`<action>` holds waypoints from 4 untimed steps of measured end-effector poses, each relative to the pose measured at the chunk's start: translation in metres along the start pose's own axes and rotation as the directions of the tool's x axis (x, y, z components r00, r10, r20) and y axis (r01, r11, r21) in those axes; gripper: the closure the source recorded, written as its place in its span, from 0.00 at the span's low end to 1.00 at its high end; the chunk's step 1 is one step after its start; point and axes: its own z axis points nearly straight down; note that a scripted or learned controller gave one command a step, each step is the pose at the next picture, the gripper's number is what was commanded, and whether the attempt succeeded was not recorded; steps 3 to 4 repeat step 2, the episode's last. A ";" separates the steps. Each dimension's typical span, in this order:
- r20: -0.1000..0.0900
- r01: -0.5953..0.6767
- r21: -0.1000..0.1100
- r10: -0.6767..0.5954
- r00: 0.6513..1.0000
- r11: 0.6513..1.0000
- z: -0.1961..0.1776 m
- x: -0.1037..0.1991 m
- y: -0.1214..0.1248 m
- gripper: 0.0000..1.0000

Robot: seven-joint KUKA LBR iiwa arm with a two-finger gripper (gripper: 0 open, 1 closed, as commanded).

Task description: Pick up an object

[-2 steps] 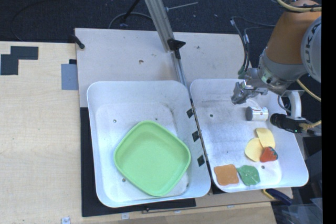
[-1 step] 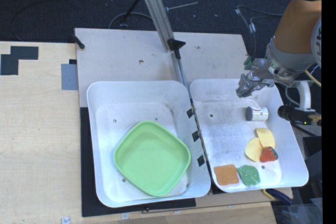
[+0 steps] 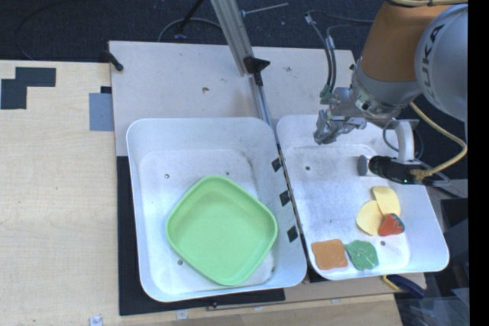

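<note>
Gripper (image 3: 330, 130) sits over the upper left part of the right bin (image 3: 336, 195), above bare white floor. Cannot tell whether it is open or closed: it is too small and too dark at this slant. Arm (image 3: 397, 42) enters from upper right of frame, orange band above the wrist.

Right bin, contents clustered in its lower right part, well apart from the gripper:
- Two yellow slices (image 3: 374, 211), overlapping, flat. Together their long axis runs upper right to lower left.
- Red piece (image 3: 392, 224), small, touching the lower right edge of the yellow slices. Heading not readable.
- Orange piece (image 3: 330, 254), squarish and flat, with no clear long axis; edges roughly square to the frame. Lies near the bin's lower rim.
- Green lump (image 3: 361, 254), just beside the orange piece on its right, irregular, slightly longer left to right.

Left bin (image 3: 153, 164) holds one green plate (image 3: 221, 229), rounded square, flat, in the lower middle part of the bin. It is turned so its corners point roughly up, down, left and right in frame.

Both bins rest side by side on the pale bench (image 3: 176, 80).
</note>
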 end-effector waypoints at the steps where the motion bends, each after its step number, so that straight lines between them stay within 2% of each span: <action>1: 0.000 0.000 -0.001 0.000 1.000 1.000 0.007 0.061 0.002 1.00; 2: 0.001 0.000 -0.001 0.000 1.000 1.000 0.001 0.115 0.015 1.00; 4: 0.001 0.000 -0.001 0.000 1.000 1.000 0.001 0.115 0.015 1.00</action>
